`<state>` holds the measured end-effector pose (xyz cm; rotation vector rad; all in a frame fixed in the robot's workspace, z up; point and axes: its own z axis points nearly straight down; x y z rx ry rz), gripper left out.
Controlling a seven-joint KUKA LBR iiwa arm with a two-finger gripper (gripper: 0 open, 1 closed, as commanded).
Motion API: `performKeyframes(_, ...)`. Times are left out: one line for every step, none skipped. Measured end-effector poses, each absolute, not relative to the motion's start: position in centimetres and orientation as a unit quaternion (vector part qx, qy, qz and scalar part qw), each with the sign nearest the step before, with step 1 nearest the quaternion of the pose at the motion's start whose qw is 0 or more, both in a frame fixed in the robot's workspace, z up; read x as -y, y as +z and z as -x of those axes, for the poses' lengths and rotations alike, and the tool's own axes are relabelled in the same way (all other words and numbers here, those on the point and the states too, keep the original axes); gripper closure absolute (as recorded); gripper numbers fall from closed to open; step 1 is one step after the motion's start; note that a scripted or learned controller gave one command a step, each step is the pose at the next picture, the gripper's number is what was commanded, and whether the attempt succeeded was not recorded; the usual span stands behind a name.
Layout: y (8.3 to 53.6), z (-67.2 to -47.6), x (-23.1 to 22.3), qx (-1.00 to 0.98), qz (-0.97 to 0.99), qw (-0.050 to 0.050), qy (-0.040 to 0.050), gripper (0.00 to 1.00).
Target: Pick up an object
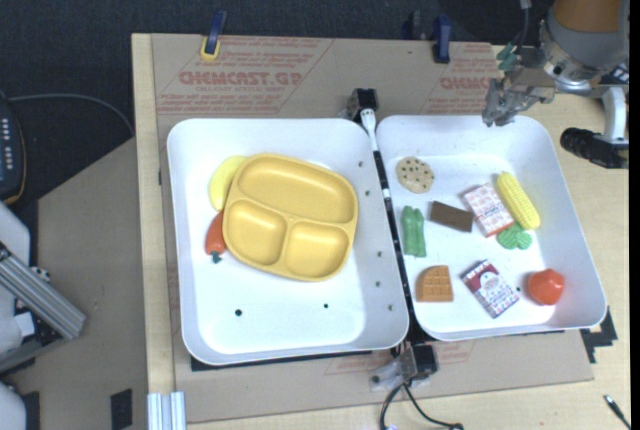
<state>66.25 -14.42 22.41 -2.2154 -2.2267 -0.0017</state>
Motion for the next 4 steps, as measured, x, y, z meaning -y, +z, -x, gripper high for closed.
performKeyframes(21.5, -65.5, 9.3, 0.709, 0.705, 0.002, 0.0002, 1.00)
performKeyframes(23.0, -65.8, 4.5, 0.709, 0.706, -0.001, -0.0012, 1.00)
performKeyframes(23.5, -65.4, -0.4, 0.709, 0.705, 0.000, -0.0009, 1.00)
performKeyframes(21.6, -64.4, 0.5, 0.707, 0.707, 0.001, 0.0014, 1.00)
